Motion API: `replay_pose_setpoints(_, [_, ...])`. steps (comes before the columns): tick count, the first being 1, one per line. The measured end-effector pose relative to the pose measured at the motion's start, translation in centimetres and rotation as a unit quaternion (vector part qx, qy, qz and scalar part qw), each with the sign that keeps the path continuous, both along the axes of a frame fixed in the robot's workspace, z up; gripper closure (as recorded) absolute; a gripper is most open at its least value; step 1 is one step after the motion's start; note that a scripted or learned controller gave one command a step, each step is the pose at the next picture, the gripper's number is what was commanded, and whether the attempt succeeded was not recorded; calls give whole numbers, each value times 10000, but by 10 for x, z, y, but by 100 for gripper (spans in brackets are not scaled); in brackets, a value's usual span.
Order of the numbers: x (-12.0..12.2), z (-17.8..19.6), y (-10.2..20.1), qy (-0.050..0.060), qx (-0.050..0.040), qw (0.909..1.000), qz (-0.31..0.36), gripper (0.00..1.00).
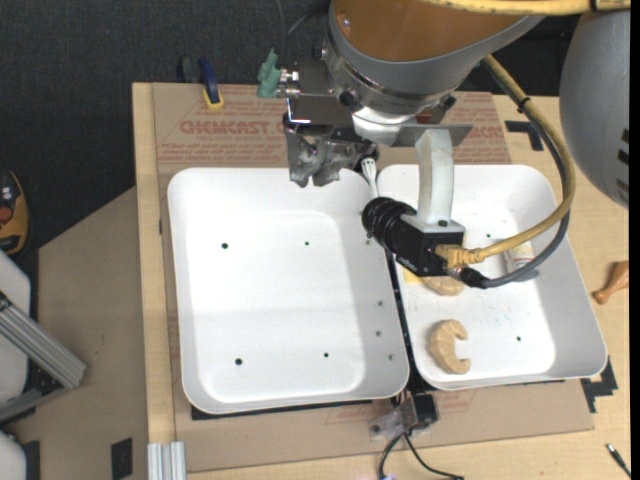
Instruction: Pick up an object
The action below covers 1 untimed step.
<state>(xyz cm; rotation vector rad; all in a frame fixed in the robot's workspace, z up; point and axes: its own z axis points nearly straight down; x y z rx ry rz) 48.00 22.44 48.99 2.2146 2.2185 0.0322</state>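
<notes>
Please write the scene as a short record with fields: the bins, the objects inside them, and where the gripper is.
left bin: white, shallow, bare floor with small dark holes
right bin: white, shallow, holds the objects
object 1: tan croissant-shaped item, lying near the front of the right bin
object 2: pale tan item, partly hidden under the black fitting on the arm
gripper: above the rear edge of the left bin, near the divide between the bins
held object: none seen between the fingers

Tan curved croissant-like piece (pixel 449 346) flat in right bin (pixel 560 348)
</notes>
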Motion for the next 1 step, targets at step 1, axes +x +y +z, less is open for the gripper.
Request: replay_pose_setpoints(1, [-1, 49, 0, 60, -32, 10000, -1, 100])
